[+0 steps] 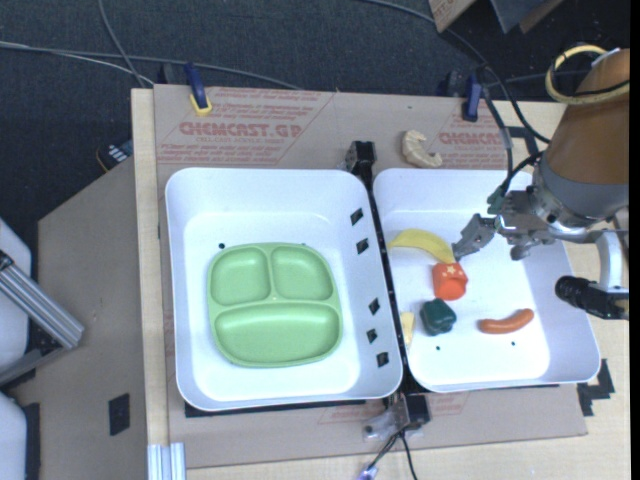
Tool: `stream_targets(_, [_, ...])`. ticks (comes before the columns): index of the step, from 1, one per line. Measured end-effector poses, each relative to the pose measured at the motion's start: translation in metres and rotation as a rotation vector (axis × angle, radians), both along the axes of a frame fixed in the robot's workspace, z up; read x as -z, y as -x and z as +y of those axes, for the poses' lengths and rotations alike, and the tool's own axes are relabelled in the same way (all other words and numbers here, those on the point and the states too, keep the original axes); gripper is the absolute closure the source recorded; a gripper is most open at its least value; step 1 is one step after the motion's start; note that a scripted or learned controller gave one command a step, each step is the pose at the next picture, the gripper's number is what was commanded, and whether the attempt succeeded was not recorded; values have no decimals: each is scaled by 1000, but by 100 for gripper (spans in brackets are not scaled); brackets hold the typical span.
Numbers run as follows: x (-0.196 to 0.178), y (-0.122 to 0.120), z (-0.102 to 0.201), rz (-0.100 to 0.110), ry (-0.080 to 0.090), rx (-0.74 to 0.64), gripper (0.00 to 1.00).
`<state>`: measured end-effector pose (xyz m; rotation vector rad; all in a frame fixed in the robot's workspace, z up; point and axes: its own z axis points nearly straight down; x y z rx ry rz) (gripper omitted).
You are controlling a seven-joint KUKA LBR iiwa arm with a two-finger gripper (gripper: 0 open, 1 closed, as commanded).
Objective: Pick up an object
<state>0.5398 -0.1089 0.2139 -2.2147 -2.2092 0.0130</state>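
1. At your far left sits the left bin (190, 268), and in it you see a pale green divided tray (274, 302) with three compartments, lying flat near the bin's middle.
2. Along the divider between the bins you find a row of small black clips (362, 250).
3. Next comes the right bin (560, 363), which holds the things you could pick. A yellow banana (420, 242) lies near its left wall, curved, with its right end close to the gripper.
4. Just below the banana's right end you see an orange-red tomato (450, 282); below that, nearly touching it, a dark green piece (437, 317). A small yellow bit (407, 328) lies at the bin's left wall beside it.
5. Further right, an orange-brown sausage (505, 321) lies on its own on the bin floor, apart from the rest.
6. Above the right bin, a beige chunk (421, 149) rests on the cardboard outside it.
7. The gripper (488, 236) hangs over the right bin's upper part, just right of the banana; you can see nothing between its fingers, and how wide they stand cannot be told from here.
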Motion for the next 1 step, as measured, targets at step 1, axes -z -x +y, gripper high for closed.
stream_targets(1, [-7, -3, 0, -13, 2, -3, 0])
